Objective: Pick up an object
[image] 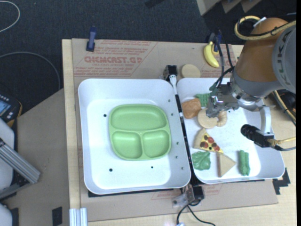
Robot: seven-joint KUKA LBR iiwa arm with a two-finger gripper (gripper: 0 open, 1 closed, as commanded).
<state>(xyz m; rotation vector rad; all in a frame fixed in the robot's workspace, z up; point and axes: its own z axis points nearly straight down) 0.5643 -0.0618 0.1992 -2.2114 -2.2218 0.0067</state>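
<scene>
A: Where is the hand (215,108) sitting?

B: Low over the right bin (268,173), above a pale round biscuit-like piece (210,120), with a brown bread roll (191,108) just to its left. That piece looks like the target. Whether the hand is apart, together or clamped on anything cannot be told from this slant.

A: Why there?

B: The toy food is all crowded into that bin: a pizza slice (208,142), a leafy green (201,160), a tan wedge (226,164) and a green pod (243,162) lie nearer the front. The round piece lies flat, so a straight drop from above seems the likely approach.

A: Room to move?

B: Tight on the left, where the roll sits near the wall shared with the left bin (89,126). That bin holds a green divided tray (139,131) with bare floor around it. A banana (211,54) rests out on the worktop (117,55) behind the bins.
</scene>
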